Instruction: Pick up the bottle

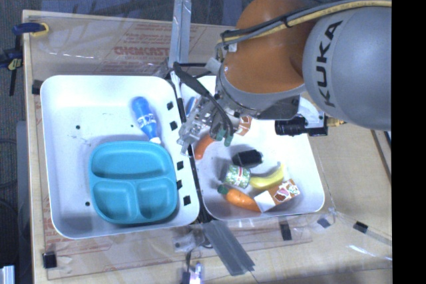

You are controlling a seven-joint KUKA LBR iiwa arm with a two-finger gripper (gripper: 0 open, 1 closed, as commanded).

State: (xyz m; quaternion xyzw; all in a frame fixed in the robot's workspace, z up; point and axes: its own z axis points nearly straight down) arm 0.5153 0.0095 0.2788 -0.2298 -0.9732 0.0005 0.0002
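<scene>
The KUKA arm (319, 56), grey with an orange band, reaches in over the surface (359, 163) and carries its gripper (208, 124) above the divide between the two white bins. To the gripper's left lies the left bin (60, 163); to its right and below lies the right bin (306, 169). The largest item, a blue divided tray (133, 181), sits well to the left of and below the gripper. The bottle (144, 118), blue with a white cap end, lies on its side on the bin floor near the gripper's left, just above the tray and apart from it. Whether the gripper's fingers are apart or together cannot be told, as cables and mounting hardware crowd the tip; nothing is visibly between them. Smaller items cluster below and to the right of the gripper: a banana (267, 177), a carrot (241, 199), a small carton (283, 192), a green can (236, 176) and a dark object (247, 157). An orange item (203, 146) lies just below the gripper. The step in hand appears to be the approach. A sound grasp would likely require moving left over the bottle's mid-body, turning the closing line across its slanted axis, and descending clear of the tray rim and bin wall, since a round body may roll.
</scene>
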